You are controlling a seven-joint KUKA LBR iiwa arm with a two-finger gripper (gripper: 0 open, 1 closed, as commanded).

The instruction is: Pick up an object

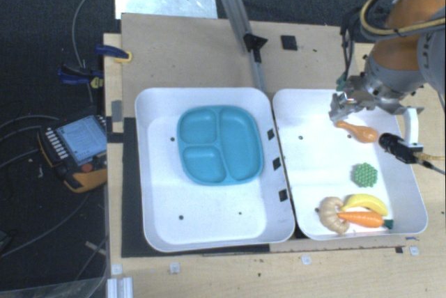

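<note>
Right bin (306, 150) holds five toys; left, one blue plate (220, 144). Gripper (343, 108) (grip state: cannot tell) touches the orange-brown drumstick (357, 130).

Plenty of open floor in the right bin (306, 171) through its middle and left side. The clutter sits lower right: croissant (333, 214), banana (366, 202) and carrot (362, 218) bunched touching, green ball (364, 175) just above them. A drumstick (357, 130) lies upper right, right by the end effector (341, 107). In the left bin (157, 220), the blue divided plate (219, 144) takes the upper middle, with bare floor below it.
</note>
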